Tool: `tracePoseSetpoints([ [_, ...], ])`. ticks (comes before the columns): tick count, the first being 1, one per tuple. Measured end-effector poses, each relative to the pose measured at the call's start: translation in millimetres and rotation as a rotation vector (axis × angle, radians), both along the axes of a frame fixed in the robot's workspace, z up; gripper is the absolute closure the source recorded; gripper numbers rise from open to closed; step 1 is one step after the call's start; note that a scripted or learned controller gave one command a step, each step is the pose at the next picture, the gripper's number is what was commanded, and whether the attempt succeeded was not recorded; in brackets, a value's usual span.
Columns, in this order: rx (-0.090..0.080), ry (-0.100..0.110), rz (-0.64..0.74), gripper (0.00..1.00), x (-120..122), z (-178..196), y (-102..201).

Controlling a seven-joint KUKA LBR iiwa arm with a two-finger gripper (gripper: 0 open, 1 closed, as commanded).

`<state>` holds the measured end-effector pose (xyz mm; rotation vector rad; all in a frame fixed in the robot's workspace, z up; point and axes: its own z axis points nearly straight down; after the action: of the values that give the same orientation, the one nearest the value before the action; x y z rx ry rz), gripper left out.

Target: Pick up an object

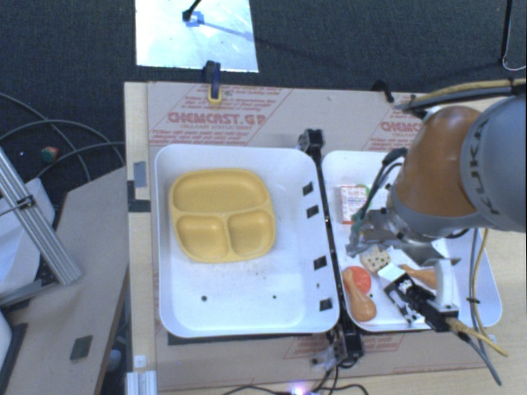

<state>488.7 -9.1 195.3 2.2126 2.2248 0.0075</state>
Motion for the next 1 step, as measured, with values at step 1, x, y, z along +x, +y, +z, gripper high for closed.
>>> tracePoseSetpoints([
  [1, 0.001, 0.002, 0.003, 1.0, 0.8, 36.3, 55.7],
])
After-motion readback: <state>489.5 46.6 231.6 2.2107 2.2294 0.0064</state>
